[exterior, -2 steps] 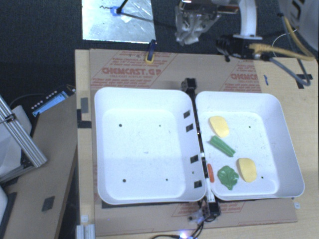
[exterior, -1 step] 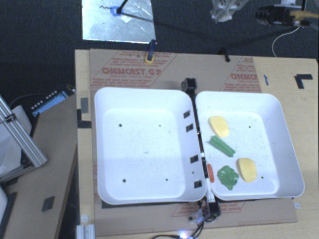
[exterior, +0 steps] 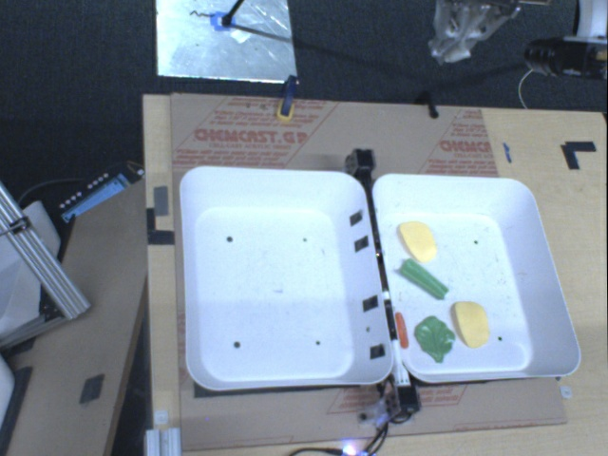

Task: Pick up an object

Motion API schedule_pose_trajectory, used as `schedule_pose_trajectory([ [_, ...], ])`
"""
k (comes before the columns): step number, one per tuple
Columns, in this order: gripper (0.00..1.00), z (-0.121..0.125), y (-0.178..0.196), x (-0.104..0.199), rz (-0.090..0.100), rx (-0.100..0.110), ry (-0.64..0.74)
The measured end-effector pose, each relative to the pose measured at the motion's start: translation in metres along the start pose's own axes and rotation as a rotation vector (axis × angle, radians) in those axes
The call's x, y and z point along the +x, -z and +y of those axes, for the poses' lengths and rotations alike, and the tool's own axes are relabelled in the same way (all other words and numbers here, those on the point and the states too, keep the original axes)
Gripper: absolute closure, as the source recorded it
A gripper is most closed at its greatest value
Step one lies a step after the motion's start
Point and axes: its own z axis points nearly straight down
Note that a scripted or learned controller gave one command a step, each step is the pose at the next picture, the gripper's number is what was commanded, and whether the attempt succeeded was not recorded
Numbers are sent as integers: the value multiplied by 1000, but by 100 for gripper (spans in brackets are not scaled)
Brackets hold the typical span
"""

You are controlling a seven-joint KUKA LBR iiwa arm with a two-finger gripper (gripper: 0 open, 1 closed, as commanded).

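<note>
Gripper (exterior: 452, 47) high beyond the desk's far edge, finger state not discernible. Candidate objects lie in the right bin (exterior: 546, 255); you should descend over the isolated yellow piece (exterior: 417, 240), keeping off the green stick (exterior: 423, 279).

Two white bins (exterior: 532, 207) hold two yellow pieces (exterior: 417, 240), two green pieces (exterior: 423, 279) (one leafy) and one small orange piece (exterior: 401, 329).
</note>
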Motion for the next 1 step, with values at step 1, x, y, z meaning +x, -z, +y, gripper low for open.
schedule_pose_trajectory([
  [1,100,28,-1,-90,-4,-1,-6],
])
